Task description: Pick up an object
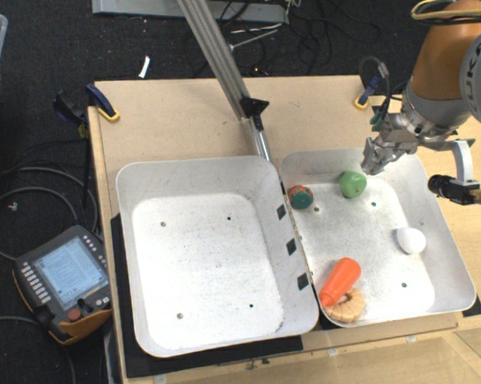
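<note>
Several small objects lie in the right bin (444, 288). A green ball (352, 184) rests near the back. A small red and green ball (301, 197) sits at the bin's left wall. A white egg-shaped object (410, 239) lies toward the right. An orange carrot-like piece (340, 278) leans on a tan round object (349, 306) at the front. My gripper (372, 164) hangs over the bin's back edge, just up and to the right of the green ball, with nothing seen in it.
The left bin (204, 255) lies beside the right one. A grey metal pole (219, 57) slants across the back of the bench. Clamps (103, 106) sit at the bench's back corners. A teach pendant (62, 277) lies on the floor at left.
</note>
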`<state>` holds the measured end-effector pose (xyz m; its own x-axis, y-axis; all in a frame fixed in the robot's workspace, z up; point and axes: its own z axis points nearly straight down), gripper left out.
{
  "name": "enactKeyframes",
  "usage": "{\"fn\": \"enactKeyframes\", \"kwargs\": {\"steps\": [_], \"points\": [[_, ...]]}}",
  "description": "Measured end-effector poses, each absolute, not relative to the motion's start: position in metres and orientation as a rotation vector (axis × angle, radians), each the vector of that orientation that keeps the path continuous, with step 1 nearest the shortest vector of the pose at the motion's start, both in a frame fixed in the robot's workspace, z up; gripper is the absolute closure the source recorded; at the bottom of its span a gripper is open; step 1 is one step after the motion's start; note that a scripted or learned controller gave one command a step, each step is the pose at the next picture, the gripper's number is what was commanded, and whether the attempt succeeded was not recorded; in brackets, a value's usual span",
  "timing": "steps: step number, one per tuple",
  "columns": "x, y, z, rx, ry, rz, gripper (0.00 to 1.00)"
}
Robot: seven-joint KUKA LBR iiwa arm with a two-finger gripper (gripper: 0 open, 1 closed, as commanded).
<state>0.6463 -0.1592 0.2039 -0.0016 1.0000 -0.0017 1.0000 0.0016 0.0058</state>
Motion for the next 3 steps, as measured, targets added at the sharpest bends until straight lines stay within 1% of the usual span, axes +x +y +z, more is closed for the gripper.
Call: {"fn": "enactKeyframes", "kwargs": {"steps": [1,2,3], "points": [[0.642,-0.110,0.201,2.215,2.230,0.001,1.00],[0.626,-0.053,0.198,2.214,2.232,0.001,1.00],[0.622,0.008,0.206,2.213,2.233,0.003,1.00]]}}
